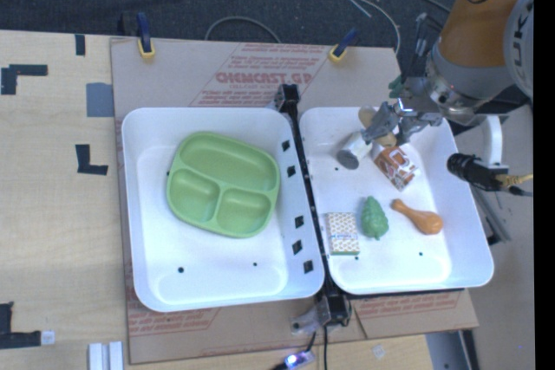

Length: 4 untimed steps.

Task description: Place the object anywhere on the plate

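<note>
Two white bins (139, 186); one green plate (224, 184)

The arm (486, 4) is running off the right edge; the gripper (368, 143) is hiding part of a tan object (388, 139) beneath.

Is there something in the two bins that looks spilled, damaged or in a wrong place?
Nothing stands out. The green plate lies flat in the left bin; the small box, green toy, drumstick and red-and-white packet lie apart in the right bin.

Single fixed overhead camera, slanted down on both bins (139, 186).
</note>
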{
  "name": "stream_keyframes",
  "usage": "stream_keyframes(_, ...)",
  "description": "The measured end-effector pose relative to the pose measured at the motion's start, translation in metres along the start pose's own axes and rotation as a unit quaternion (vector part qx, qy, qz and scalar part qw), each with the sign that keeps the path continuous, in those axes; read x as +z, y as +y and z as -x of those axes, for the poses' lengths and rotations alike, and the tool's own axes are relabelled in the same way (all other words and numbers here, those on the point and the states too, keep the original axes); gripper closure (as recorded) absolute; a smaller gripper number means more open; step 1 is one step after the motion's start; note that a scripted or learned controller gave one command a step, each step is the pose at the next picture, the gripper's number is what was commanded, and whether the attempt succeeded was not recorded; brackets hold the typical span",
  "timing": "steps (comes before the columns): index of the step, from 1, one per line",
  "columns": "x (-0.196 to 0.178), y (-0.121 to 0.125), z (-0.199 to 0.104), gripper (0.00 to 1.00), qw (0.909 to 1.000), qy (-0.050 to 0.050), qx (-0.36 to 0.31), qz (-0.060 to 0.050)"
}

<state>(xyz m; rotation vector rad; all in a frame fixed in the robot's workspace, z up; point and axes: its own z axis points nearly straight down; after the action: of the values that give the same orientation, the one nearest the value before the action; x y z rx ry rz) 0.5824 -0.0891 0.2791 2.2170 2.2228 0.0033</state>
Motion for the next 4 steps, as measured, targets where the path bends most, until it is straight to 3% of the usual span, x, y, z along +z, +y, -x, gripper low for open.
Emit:
stream_keyframes(3,0.049,-0.022,-0.160,1.00,1.0000,0.000,-0.002,-0.003)
stream_keyframes(4,0.060,-0.014,-0.218,1.00,1.0000,0.000,-0.002,-0.003)
